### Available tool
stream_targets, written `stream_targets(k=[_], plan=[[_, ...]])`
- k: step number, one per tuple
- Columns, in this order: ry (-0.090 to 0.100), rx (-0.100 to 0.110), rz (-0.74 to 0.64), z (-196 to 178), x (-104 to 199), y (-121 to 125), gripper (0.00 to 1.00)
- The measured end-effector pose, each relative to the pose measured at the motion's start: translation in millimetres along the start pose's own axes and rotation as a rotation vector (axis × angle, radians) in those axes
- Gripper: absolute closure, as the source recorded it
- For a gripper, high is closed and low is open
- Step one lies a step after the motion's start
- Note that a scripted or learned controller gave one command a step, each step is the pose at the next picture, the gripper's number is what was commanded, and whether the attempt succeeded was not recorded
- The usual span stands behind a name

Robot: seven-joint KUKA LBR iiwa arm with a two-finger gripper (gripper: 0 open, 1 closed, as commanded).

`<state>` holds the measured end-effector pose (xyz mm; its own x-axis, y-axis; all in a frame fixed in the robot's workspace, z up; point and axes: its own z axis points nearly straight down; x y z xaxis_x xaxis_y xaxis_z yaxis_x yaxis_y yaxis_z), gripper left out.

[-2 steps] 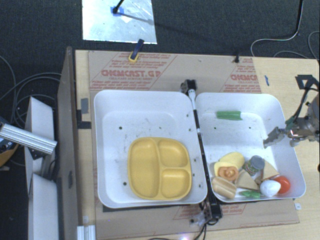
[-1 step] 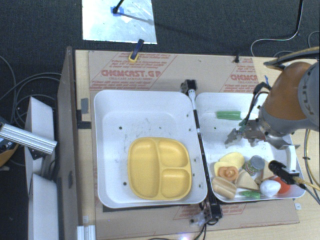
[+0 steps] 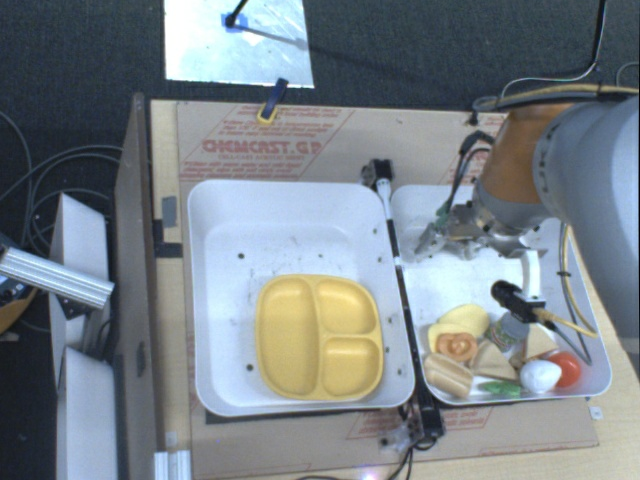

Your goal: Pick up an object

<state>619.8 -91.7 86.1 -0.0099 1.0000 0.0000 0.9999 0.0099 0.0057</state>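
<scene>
My gripper hangs over the upper left part of the right bin, above bare white floor near the divider between the bins. A heap of toy food lies in that bin's near end, below the gripper and apart from it. The heap holds a yellow piece with an orange face, a white egg, a red tomato, a tan bread piece, a pale wedge and a green strip. Nothing shows in the gripper.
The left bin holds a yellow divided plate at its near middle. The grey arm with its orange band covers the right bin's far right corner. A black and white fitting with cables hangs just above the food heap.
</scene>
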Motion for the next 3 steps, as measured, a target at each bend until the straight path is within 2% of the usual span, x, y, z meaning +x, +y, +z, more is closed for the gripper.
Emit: stream_targets(k=[1, 2, 3], plan=[[-0.004, 0.002, 0.014, -38.2, -66.4, -22.4, 0.00], [0.002, -0.003, -0.003, -102.8, 28.7, -0.2, 0.00], [-0.002, 0.006, 0.008, -0.6, -7.0, 36.1, 0.00]])
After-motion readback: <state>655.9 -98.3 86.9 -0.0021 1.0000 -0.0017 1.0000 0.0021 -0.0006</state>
